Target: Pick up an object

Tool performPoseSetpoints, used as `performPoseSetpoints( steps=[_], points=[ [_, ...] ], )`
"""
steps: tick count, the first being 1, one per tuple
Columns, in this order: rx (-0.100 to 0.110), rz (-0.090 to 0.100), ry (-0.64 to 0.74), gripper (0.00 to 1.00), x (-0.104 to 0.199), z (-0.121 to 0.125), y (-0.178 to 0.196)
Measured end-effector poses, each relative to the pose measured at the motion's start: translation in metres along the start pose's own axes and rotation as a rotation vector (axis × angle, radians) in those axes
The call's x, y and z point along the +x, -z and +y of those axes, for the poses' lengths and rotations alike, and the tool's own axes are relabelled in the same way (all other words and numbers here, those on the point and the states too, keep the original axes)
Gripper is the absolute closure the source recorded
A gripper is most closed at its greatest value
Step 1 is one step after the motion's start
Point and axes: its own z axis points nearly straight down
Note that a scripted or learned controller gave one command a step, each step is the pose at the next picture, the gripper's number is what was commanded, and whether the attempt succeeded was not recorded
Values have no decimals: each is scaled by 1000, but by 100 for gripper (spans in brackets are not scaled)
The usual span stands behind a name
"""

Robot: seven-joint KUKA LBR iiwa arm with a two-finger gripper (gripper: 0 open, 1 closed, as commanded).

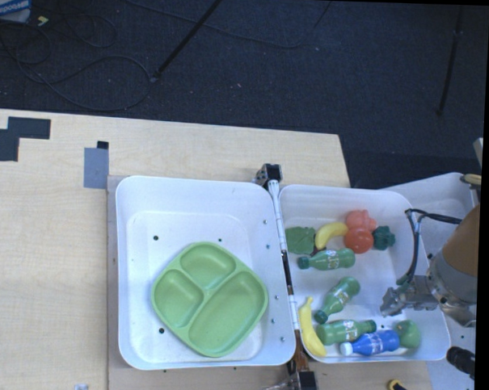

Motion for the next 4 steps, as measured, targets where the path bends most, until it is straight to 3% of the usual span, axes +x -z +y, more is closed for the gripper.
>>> performPoseSetpoints(
  steps=[1,2,3,4],
  points=[
    [0,0,-1,0,0,0,0],
    [-4,-8,7,0,41,-1,-12],
    [-1,-6,5,100,41,-1,-4],
    [-1,-6,4,0,41,-1,-4]
  ],
)
